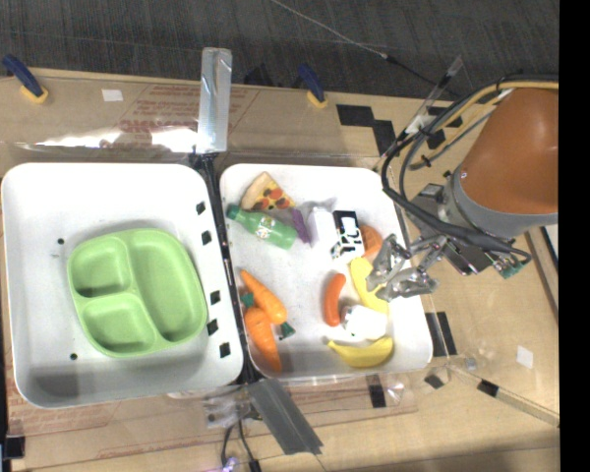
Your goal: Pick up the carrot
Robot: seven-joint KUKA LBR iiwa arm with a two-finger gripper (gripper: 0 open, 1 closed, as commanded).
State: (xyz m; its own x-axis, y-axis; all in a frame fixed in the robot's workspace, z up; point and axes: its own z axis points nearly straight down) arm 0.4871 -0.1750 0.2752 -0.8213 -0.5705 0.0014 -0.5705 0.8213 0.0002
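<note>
1. The gripper is seen at centre right of the frame, over the right bin's right edge; whether it is released or clenched cannot be told, as the metal parts blur together.
2. The carrot lies at lower centre, against that bin's left wall, untouched; the pick is judged not yet done.
3. A second orange item near the banana is hard to identify.

The black-and-white carton near the right bin's far edge carries markings too small and blurred to read.
</note>
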